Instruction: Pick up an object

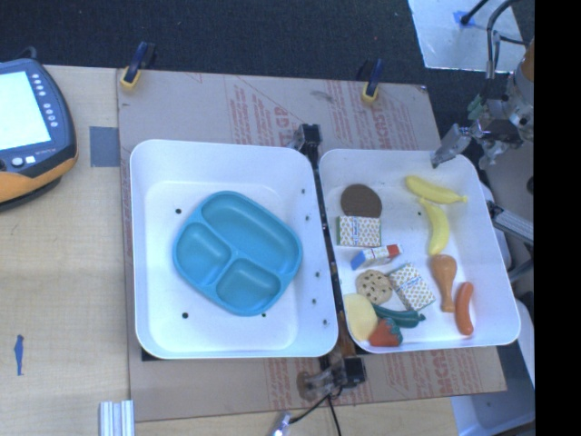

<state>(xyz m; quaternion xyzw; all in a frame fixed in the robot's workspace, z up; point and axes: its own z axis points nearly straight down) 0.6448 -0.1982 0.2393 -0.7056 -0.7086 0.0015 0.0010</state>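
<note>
I see the end effector (465,142) at the upper right of the frame, over the right bin's (505,330) far corner — I can't tell its opening, and nothing sits in it. The bananas (436,209) lie nearest; crowded toys risk a glancing, failed grab.

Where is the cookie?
The cookie lies in the right bin, near its front left, just below the crayon and left of a patterned packet.
</note>
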